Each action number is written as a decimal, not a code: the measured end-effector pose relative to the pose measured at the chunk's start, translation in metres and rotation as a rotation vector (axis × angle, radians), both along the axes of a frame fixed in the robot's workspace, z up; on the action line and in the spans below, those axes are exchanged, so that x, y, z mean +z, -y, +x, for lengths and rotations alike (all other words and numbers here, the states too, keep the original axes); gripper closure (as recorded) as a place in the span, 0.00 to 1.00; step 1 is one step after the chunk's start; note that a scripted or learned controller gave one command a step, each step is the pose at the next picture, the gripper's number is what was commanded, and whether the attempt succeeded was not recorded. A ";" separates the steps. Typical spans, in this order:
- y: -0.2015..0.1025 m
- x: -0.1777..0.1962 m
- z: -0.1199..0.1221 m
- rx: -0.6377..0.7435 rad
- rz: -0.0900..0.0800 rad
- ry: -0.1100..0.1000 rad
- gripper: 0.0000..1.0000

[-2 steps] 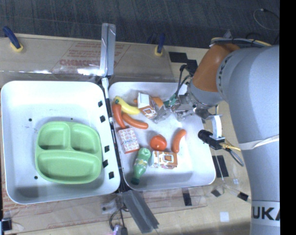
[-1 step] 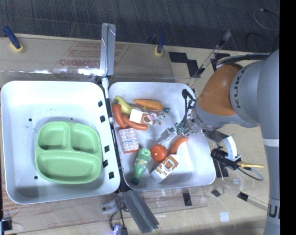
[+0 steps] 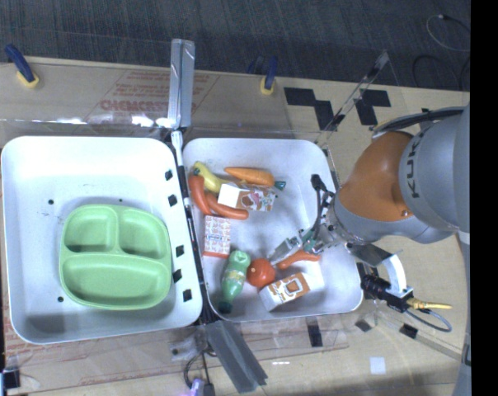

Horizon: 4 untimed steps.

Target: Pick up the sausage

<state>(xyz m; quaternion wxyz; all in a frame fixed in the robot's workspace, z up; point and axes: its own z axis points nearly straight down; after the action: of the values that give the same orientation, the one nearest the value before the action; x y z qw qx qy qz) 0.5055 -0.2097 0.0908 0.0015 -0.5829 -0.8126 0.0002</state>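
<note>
From the camera above the worktop (image 3: pixel 232 89) we see 2 white bins: the left bin (image 3: pixel 26 221) carries a green divided tray (image 3: pixel 115 256), and the right bin (image 3: pixel 298 151) holds the sausage (image 3: pixel 211 202) near its left wall, lying beside a banana (image 3: pixel 204 174) and touching a small carton (image 3: pixel 230 195), with a carrot (image 3: pixel 249 175) just above. The tool (image 3: pixel 308 244) sits low at the right bin's right side, close to a tomato (image 3: pixel 260 273) and a box (image 3: pixel 292 289), well apart from the sausage, and we cannot tell how it is set.

You saw the gripper (image 3: pixel 303 246) low in the right bin (image 3: pixel 315 151), near the tomato (image 3: pixel 261 273); the sausage (image 3: pixel 209 202) lay beside the banana (image 3: pixel 204 174).
</note>
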 end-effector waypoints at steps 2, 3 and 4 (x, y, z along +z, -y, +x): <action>-0.030 0.128 -0.028 0.174 -0.001 0.003 1.00; 0.001 0.093 -0.029 0.152 0.000 -0.001 1.00; -0.084 0.145 -0.028 0.347 -0.002 0.004 1.00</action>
<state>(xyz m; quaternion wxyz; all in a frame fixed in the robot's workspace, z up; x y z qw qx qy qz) 0.4778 -0.1261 0.2358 -0.0006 -0.4336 -0.9011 0.0000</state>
